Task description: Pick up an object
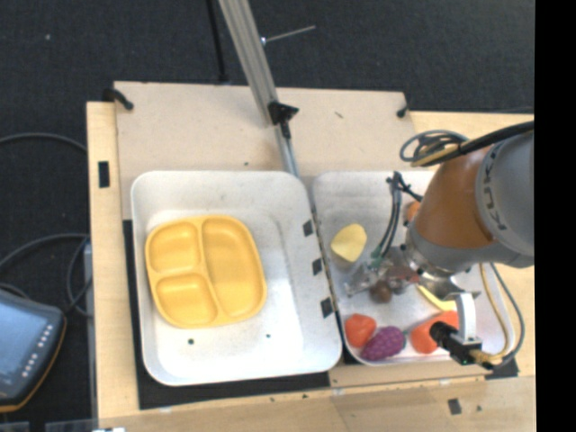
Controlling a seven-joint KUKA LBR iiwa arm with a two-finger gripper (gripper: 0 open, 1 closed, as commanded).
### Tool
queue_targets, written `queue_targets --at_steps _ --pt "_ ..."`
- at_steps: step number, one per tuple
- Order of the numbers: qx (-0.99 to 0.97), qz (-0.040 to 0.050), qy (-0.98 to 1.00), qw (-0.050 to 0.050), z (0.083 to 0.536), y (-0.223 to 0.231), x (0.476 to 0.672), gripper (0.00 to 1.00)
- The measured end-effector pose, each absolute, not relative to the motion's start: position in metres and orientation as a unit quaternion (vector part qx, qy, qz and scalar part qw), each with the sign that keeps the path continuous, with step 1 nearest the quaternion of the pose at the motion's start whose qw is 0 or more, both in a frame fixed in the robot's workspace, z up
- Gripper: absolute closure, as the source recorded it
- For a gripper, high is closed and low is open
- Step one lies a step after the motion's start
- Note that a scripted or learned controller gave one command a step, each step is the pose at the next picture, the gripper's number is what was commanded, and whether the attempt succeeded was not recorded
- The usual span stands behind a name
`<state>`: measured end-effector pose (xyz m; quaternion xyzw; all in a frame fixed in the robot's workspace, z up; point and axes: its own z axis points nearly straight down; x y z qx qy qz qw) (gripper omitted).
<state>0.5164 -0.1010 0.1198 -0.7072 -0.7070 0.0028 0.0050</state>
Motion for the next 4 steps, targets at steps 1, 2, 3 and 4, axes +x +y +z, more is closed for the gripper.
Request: queue_targets --at_steps 1,2,3,4 --pt "-0.709 -0.0029 -0.705 -0.001 0.135 -0.103 0.522 1.00" --pt "-0.706 -0.0029 -0.709 -0.004 0.296 -0.112 0.564 1.00" --pt "-0.705 -0.0016 -0.709 -0.001 0.317 -0.091 0.566 1.00" --pt "-0.706 0.0012 -0.708 -0.001 0.316 -0.094 0.565 0.00"
